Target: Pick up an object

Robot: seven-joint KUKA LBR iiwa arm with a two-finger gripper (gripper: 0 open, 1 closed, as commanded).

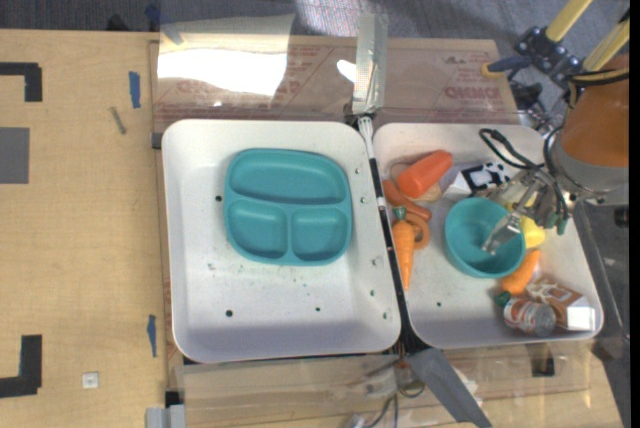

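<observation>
the gripper (508, 232) is low over the teal bowl (478, 238) in the right bin (440, 314); i cannot tell its state. an orange carrot (404, 251) lies beside the bowl.

Teal bowl (482, 238), upright, in right bin (440, 321). Left of bowl: orange pepper (421, 173), carrot (403, 252). Below-right: small bottle (540, 312) on its side.

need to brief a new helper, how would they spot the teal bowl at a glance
Look in the right bin, beside the orange toys. The teal bowl sits near its middle, under the gripper. It is the bin's one round, hollow teal thing; the other teal item, a divided tray, lies in the left bin.
</observation>
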